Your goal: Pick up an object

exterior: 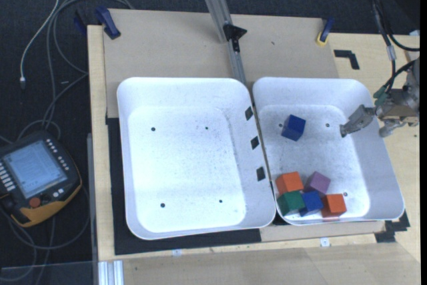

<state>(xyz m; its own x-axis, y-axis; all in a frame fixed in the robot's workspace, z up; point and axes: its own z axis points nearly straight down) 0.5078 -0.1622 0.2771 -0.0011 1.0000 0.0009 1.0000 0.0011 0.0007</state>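
My end effector (368, 122) sits at the right rim of the right bin (373, 163), just inside its upper right part, with the arm (403, 100) coming in low from the right edge. I can make out one grey finger (357, 120) slanting down and left toward the bin floor and a second one nearer the rim, with a clear gap and nothing between them — so the fingers stand apart. I see no writing on it that I can read.

The nearest object is a blue cube (293, 127), standing alone on the bin floor to the left of the end effector, apart from it. The rest are bunched in the bin's near corner, touching or nearly so: an orange cube (289, 182), a purple cube (319, 181), a green cube (289, 202), a second blue cube (311, 201) and an orange-red cube (333, 204). All look like matte, hard-edged blocks.

Both bins are shallow white trays with rounded corners and speckled floors; the left bin (133, 143) lies just beside the right one. They rest on a pale wooden bench (167, 43) with blue clamps (107, 22) at its far edge. A handheld controller (35, 177) with a lit screen lies on the dark floor at left — its text is too small to read.
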